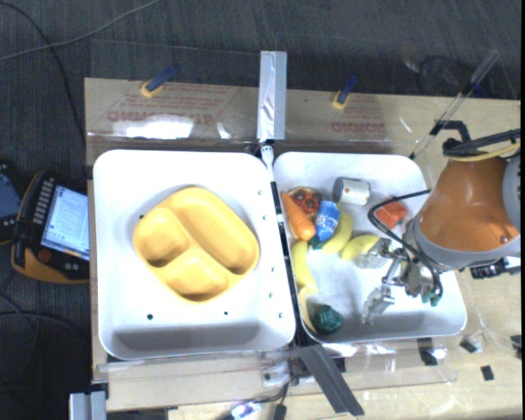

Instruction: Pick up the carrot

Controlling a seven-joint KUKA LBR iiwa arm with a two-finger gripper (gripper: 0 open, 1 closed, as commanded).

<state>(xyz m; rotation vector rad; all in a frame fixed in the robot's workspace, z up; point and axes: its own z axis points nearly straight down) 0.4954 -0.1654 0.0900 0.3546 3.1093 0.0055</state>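
One carrot [298,216] at right bin's [420,326] nine o'clock wall; hand [381,303] empty, fingers apart, should approach carrot from above.

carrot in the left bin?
No, the carrot lies in the right bin, against its left wall beside the bananas; the left bin holds a yellow tray.

Carrot [298,218]: smooth, glossy orange plastic. Divided tray [196,243]: matt yellow plastic. Bins [192,335]: smooth white plastic. Gripper [387,294]: bare grey metal.
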